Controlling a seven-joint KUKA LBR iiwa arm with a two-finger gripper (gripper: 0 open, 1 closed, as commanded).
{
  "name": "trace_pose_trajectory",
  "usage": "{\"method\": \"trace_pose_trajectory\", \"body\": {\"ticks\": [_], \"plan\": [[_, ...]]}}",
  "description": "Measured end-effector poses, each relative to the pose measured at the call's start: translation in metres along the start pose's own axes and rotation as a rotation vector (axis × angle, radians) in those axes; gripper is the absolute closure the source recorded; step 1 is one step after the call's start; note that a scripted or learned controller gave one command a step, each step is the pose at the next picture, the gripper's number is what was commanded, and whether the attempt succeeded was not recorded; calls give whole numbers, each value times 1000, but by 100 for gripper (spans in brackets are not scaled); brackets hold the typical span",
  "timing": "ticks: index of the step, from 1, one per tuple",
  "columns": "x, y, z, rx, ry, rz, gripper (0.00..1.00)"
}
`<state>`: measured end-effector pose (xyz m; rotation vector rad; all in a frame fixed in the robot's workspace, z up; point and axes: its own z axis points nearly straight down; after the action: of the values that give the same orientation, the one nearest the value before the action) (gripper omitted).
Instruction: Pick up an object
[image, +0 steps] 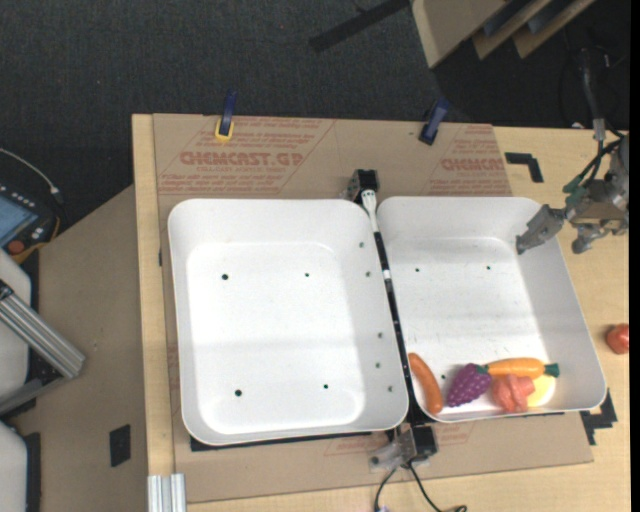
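Several toy foods lie along the near edge of the right bin: an orange sausage, a purple bunch of grapes, an orange carrot, a red piece and a yellow piece. My gripper hangs over the far right corner of that bin, well away from the food. Its two fingers are spread apart and nothing sits between them.
The left bin lies beside the right one, with a black strip along their shared edge. A small red object rests on the bench outside the right bin. Clamps hold the cardboard at the back.
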<state>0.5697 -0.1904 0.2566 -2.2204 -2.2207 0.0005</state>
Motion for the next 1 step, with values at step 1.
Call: {"method": "trace_pose_trajectory", "body": {"ticks": [1], "plan": [[3, -49, -281, -23, -9, -1, 0]]}}
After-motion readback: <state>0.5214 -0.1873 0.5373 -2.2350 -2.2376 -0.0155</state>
